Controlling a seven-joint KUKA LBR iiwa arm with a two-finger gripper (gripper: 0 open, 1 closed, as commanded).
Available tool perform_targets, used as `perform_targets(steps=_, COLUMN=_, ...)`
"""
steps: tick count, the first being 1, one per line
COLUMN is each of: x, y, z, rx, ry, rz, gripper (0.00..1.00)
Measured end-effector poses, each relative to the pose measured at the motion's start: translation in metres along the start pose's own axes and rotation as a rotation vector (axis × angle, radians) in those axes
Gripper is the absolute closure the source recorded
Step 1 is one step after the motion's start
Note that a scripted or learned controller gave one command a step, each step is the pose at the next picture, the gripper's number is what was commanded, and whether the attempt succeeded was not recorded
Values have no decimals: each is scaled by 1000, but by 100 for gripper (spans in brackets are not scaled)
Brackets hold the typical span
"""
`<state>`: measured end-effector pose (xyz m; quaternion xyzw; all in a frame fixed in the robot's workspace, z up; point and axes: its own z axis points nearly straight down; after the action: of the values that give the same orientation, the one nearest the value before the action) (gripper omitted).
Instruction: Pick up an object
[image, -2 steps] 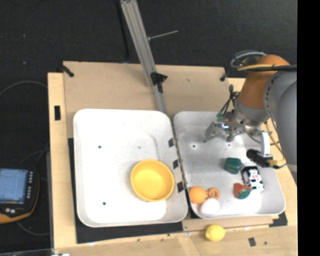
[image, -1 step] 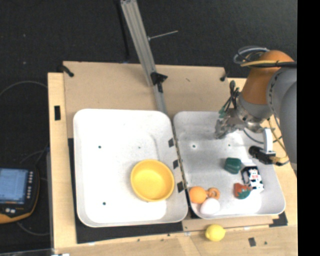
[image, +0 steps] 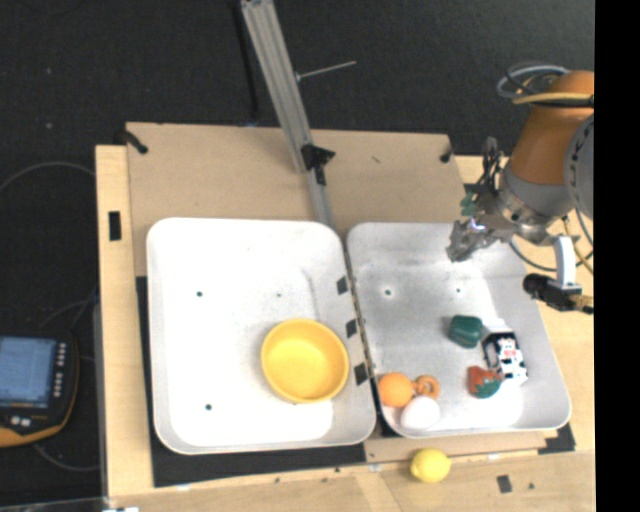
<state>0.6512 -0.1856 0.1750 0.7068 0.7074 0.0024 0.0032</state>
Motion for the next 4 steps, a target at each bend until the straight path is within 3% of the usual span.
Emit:
perform_targets(steps=2, x=-1, y=9, z=-100, rx=0, ry=0, rz=-3, gripper=100)
perform_targets(steps=4, x=112, y=20, z=-96, rx=8, ry=1, rz=-5, gripper=100)
